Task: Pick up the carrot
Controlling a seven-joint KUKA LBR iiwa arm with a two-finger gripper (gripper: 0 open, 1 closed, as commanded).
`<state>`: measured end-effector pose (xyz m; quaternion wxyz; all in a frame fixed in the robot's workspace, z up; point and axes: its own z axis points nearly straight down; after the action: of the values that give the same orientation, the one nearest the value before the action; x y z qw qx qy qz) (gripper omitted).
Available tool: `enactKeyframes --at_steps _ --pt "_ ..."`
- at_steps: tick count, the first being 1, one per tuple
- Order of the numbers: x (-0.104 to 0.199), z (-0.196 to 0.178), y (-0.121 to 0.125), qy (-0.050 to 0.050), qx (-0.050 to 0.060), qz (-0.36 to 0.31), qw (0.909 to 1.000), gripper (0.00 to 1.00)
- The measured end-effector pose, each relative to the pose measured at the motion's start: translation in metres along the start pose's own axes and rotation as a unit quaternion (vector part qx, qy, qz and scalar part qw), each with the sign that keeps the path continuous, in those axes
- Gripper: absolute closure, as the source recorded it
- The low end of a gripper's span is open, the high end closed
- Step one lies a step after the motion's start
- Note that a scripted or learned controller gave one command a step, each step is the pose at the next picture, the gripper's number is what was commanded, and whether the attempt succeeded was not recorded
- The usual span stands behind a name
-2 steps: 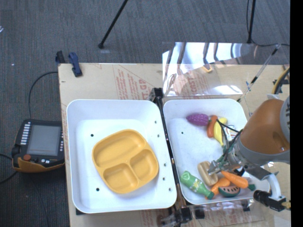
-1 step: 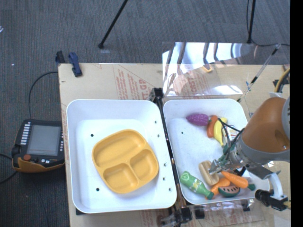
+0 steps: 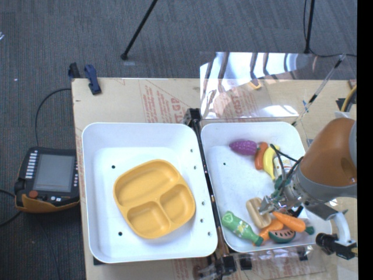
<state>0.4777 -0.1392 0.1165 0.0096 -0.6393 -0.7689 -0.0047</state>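
Dark grey carpet surrounds the counter [image 3: 145, 98], a brown board carrying two shallow white bins side by side. On the floor to the left lies a teach pendant [image 3: 49, 179] with its cable. The left bin [image 3: 96, 156] holds a yellow divided plate [image 3: 154, 198], lying at a slant.

My arm [image 3: 329, 159] reaches in from the right over the right bin [image 3: 233, 174], and my gripper [image 3: 275, 200] hangs low above a cluster of toy food in the bin's near right corner — whether it is spread or pressed together I cannot tell. Just beside it, toward the near edge, lies the carrot [image 3: 288, 220], orange with a green tip, next to a bread piece [image 3: 256, 212], a watermelon slice [image 3: 282, 235] and a green bottle [image 3: 240, 227]. Farther back sit a purple eggplant [image 3: 243, 147] and a banana [image 3: 268, 162] — well apart from the carrot.
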Motion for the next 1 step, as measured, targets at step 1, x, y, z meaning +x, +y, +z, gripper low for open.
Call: enactKeyframes --at_steps 1 --pt "-0.0009 -0.0080 -0.0005 0.001 0.001 0.005 1.0000 1.00"
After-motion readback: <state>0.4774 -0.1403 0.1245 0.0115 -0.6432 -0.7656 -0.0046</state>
